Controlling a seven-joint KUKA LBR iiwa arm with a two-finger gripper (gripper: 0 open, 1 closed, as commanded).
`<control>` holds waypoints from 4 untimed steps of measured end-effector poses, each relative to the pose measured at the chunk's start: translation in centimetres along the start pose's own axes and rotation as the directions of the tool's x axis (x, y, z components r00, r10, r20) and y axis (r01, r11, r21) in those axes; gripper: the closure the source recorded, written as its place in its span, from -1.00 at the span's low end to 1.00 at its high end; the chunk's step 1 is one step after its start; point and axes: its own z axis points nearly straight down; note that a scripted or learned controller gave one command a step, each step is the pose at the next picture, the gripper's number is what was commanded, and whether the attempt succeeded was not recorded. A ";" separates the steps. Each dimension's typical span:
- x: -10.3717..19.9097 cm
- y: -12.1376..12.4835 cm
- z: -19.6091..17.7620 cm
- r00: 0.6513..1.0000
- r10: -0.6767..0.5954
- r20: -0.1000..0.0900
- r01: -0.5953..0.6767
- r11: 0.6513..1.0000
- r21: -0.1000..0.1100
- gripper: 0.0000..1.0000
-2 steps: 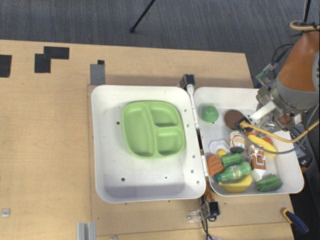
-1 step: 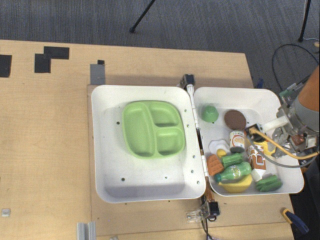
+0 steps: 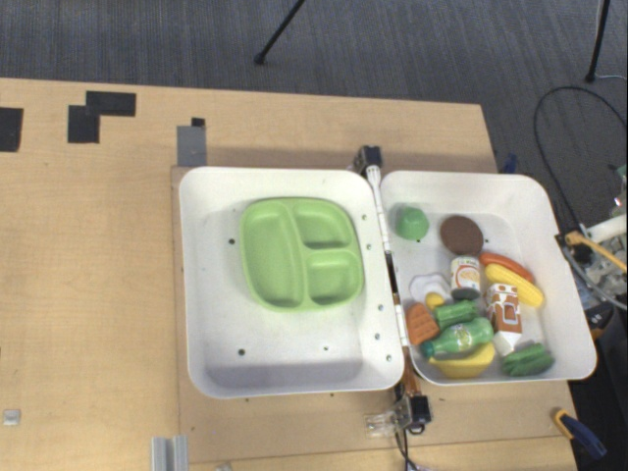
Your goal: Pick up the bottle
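At 5 o'clock of the right bin [image 3: 535,196], the green bottle [image 3: 458,339] lies among toys; my end effector's state I cannot tell.

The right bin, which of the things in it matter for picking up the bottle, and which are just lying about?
Belongs to the job:
- green bottle, lying on its side near the front of the right bin

Just lying about:
- banana under the bottle
- green ball
- brown disc
- small jar
- green divided plate in the left bin
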 end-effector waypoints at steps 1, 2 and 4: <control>1.3 -6.4 -1.0 0.999 -0.050 0.001 0.050 0.999 0.002 1.00; -0.3 -0.1 -1.0 1.000 -0.002 0.001 0.002 1.000 0.000 1.00; 0.9 -4.8 -1.3 0.822 -0.569 0.000 0.569 0.822 0.001 1.00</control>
